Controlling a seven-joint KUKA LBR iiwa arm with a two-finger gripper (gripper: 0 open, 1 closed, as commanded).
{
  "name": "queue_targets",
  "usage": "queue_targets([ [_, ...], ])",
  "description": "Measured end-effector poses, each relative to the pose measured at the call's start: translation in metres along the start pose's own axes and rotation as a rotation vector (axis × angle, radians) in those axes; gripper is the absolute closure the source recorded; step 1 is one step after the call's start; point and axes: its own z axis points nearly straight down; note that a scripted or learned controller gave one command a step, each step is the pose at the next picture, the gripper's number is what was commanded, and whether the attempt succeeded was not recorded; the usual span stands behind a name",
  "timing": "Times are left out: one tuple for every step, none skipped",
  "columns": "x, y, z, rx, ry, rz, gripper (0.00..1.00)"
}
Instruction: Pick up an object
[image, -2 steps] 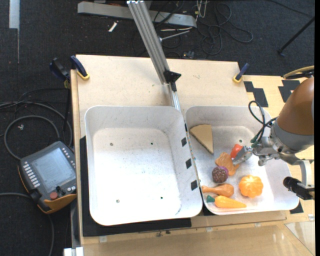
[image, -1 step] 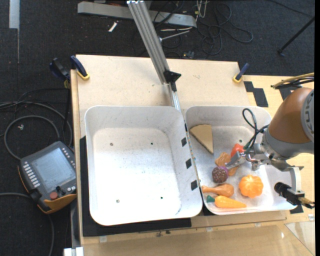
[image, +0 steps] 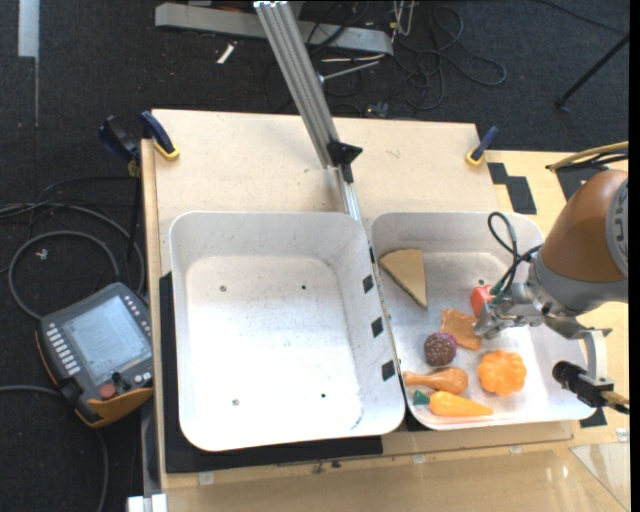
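Jaws (image: 490, 322) low in right bin (image: 455, 232), just beside small red object (image: 481, 297).

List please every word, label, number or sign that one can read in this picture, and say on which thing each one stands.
No text can be read in this view.
The grey handheld control pendant with an orange underside, on the floor left of the bench: its screen shows lines, too small and blurred to read.
The black square marks on the rim between the two white bins: plain patches, with no letters visible.
The toy foods in the right white bin carry no visible labels.
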Motion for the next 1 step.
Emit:
queue_targets([
  [-0.0021,0.0062,-0.0628,-0.001,-0.002,-0.003,1.00],
])
